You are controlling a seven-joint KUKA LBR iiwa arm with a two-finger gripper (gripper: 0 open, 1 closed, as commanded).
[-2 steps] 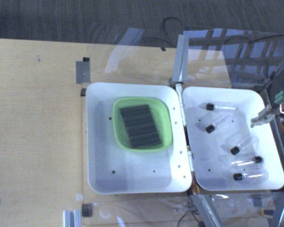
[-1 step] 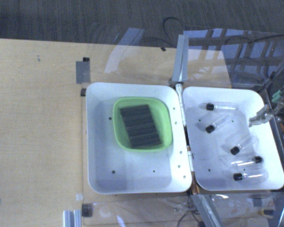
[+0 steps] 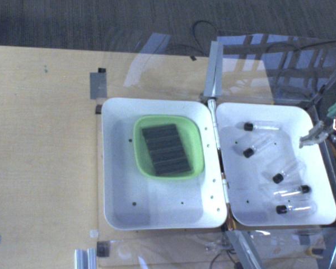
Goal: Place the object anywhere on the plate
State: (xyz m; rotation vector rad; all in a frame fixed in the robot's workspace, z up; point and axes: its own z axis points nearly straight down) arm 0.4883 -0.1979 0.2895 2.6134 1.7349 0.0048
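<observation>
A square green plate [image 3: 197, 150] with rounded corners lies in the left white bin [image 3: 117, 206], toward the bin's back. A dark grey ribbed rectangular block [image 3: 166, 149] rests flat on the plate, slightly turned and covering most of its middle. My gripper [image 3: 318, 133] shows as a small grey piece at the far right, over the right rim of the right bin [image 3: 252, 220]. It is well away from the plate and the block, and nothing is visible in it.
Several clear tubes with black caps [image 3: 248, 152] lie scattered in the right bin. A metal bar [image 3: 214, 72] runs back from the seam between the bins. Cables and frame parts crowd the back right. Bare wooden bench lies to the left.
</observation>
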